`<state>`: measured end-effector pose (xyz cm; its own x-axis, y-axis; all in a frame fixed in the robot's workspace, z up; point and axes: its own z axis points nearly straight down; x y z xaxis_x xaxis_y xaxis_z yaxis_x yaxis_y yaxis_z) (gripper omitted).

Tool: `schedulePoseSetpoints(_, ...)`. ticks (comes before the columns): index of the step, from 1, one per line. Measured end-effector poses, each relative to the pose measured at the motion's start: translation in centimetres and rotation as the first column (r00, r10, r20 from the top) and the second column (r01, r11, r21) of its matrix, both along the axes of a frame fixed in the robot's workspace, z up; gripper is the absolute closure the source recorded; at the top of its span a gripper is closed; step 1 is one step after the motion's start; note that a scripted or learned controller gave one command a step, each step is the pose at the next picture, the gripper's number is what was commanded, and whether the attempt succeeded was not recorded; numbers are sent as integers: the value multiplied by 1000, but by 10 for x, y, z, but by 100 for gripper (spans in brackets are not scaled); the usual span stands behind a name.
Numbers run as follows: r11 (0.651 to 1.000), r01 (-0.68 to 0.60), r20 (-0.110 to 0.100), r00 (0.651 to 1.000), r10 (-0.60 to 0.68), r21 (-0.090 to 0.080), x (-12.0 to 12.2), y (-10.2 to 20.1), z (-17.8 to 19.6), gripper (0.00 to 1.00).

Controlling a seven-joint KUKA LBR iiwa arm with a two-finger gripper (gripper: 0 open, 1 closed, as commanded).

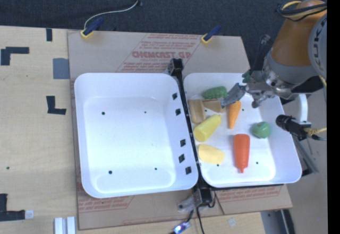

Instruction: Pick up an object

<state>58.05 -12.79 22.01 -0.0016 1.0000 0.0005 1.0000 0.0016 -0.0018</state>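
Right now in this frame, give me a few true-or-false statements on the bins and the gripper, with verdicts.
1. All the toy foods lie in the right bin. True.
2. The gripper is over the left bin. False: it is over the right bin's far part, near the small orange carrot.
3. The red-orange carrot lies nearer the camera than the small orange carrot. True.
4. The green round piece touches the divider between the bins. False: it lies towards the right bin's right side.
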Motion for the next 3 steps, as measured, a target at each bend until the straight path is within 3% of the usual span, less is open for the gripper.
schedulePoseSetpoints(1,1000,0,21,1000,1,-3,-2,-14,-114,0)
schedulePoseSetpoints(2,1000,-3,3,1000,3,0,-1,23,-136,0)
schedulePoseSetpoints(3,1000,-1,2,1000,1,-1,-1,21,-125,100)
